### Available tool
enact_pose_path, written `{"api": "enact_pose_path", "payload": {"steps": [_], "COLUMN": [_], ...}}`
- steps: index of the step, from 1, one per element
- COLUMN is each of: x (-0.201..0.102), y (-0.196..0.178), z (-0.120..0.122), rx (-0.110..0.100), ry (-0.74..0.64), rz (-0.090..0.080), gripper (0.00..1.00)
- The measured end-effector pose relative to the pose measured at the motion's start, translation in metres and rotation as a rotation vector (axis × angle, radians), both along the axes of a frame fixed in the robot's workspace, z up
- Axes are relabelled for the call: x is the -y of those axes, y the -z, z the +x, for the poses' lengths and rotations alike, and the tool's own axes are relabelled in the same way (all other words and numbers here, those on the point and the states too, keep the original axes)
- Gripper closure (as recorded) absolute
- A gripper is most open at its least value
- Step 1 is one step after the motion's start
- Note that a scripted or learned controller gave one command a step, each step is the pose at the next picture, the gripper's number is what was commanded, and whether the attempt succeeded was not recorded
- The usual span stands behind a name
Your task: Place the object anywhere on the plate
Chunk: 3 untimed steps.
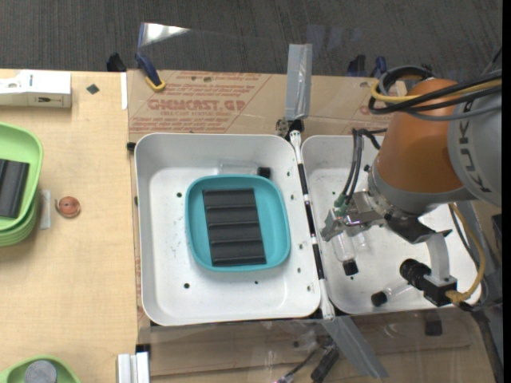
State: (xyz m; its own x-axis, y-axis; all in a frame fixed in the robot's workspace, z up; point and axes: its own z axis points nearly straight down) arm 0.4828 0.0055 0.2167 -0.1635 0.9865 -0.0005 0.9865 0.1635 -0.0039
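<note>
My arm hangs over the right bin point(447, 294). A small black object point(350, 268) lies below my fingers point(345, 234). The teal plate point(238, 222) sits in the left bin point(160, 238). I might miss the object because it is tiny.

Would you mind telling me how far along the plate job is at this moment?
Nothing looks done yet: the teal plate in the left bin carries just its dark ribbed insert. In hand, the end effector is over the right bin, near small dark objects. Grasping, carrying and placing remain.
</note>
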Motion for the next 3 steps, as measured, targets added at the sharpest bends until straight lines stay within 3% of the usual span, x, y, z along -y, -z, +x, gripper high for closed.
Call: {"api": "enact_pose_path", "payload": {"steps": [1,2,3], "x": [-0.076,-0.075,-0.034], "y": [0.027,0.027,0.009], "z": [0.043,0.043,0.063], "rx": [0.0,0.0,0.001], "ry": [-0.104,-0.103,-0.098], "rz": [-0.001,-0.001,-0.001], "gripper": [1.0,0.0,0.0]}}
